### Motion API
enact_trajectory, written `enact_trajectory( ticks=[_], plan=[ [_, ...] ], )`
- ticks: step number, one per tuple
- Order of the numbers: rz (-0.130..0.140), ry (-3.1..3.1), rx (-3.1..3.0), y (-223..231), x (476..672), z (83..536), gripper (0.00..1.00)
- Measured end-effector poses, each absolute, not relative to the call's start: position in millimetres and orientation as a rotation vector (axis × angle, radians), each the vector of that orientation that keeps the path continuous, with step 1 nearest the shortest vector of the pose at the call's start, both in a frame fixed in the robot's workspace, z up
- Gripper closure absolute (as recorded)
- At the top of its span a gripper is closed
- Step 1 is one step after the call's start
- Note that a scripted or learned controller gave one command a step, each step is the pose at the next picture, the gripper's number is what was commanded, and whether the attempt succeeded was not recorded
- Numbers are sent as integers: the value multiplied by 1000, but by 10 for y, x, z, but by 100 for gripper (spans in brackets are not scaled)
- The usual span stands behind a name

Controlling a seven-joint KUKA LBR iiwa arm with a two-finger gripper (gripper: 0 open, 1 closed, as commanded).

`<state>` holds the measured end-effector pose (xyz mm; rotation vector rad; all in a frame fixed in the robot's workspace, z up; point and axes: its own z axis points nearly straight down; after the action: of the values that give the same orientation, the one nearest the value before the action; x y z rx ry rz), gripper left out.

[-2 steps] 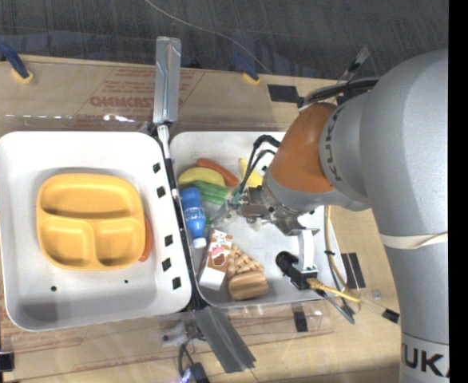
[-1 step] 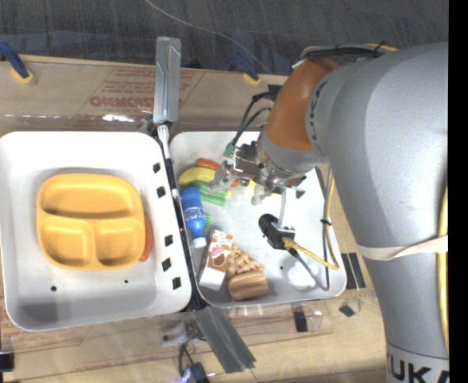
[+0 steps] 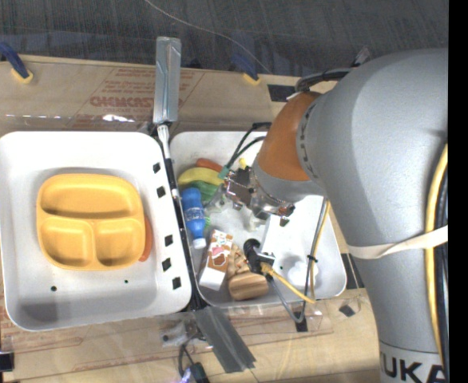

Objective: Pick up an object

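Observation:
My gripper (image 3: pixel 235 188) hangs low in the right bin (image 3: pixel 330 274), over the cluster of things at the bin's left side. Just left of it lie a yellow banana-shaped toy (image 3: pixel 200 175), an orange piece (image 3: pixel 208 164) behind that, and a small green piece (image 3: pixel 216 200). A blue bottle (image 3: pixel 193 211) lies along the bin's left wall. Nearer the front sit a white carton with a printed picture (image 3: pixel 217 255) and a brown wooden block (image 3: pixel 247 285). The arm's wrist hides whatever sits straight under the gripper.
The left bin (image 3: pixel 26 294) holds a yellow divided plate (image 3: pixel 92 219). The big grey arm (image 3: pixel 378 158) covers the right bin's right side. A metal clamp bar (image 3: pixel 166 78) stands at the back between the bins.

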<state>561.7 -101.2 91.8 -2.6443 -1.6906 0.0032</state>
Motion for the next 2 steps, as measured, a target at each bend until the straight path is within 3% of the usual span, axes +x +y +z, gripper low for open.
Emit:
enact_trajectory(
  ticks=[1,2],
  plan=[
    [-11,-1601,-2705,-769,5607,1963,0],
    [6,-1873,-2519,-1029,6318,1310,0]
  ],
)
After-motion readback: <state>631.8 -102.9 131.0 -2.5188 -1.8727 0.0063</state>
